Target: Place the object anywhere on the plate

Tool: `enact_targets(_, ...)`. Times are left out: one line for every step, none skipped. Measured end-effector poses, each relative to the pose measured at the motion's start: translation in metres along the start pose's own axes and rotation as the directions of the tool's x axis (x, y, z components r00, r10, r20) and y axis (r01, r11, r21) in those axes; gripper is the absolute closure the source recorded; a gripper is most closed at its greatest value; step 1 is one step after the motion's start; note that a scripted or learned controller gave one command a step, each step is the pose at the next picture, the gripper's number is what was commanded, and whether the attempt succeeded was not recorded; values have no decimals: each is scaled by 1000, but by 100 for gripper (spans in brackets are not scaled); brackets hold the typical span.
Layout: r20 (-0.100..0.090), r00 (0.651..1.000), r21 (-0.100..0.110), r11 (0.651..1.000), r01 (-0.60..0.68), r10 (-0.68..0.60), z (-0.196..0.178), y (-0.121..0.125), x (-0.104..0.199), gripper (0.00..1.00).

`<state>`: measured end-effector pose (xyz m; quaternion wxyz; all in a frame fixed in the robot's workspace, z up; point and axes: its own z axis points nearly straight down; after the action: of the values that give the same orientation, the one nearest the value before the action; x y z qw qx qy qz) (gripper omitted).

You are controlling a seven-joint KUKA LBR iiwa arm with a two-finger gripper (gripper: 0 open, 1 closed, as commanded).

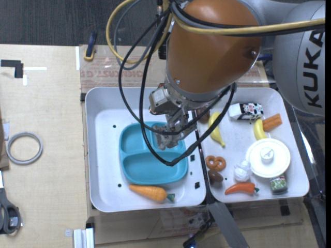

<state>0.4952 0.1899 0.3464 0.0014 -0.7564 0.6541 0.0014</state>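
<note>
Our gripper (168,136) hovers over the blue plate (150,164); we cannot tell its state, so placement looks unfinished.

A pale wooden bench (46,112) (evenly lit) meets dark ribbed flooring (46,9) behind.

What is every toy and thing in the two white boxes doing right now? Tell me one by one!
blue plate: flat in the left bin, two sections.
gripper: low over the plate's upper section.
carrot: lying in the left bin, just off the plate's near edge.
banana: lying in the right bin.
pretzel: flat in the right bin.
white round lid: resting in the right bin.
chili pepper: lying in the right bin.
</note>
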Motion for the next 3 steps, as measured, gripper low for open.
enact_targets(0,984,-3,984,178,-178,119,-15,-35,100)
enact_targets(0,962,-1,962,271,-271,241,10,-42,100)
enact_targets(0,923,0,923,386,-386,77,11,-41,100)
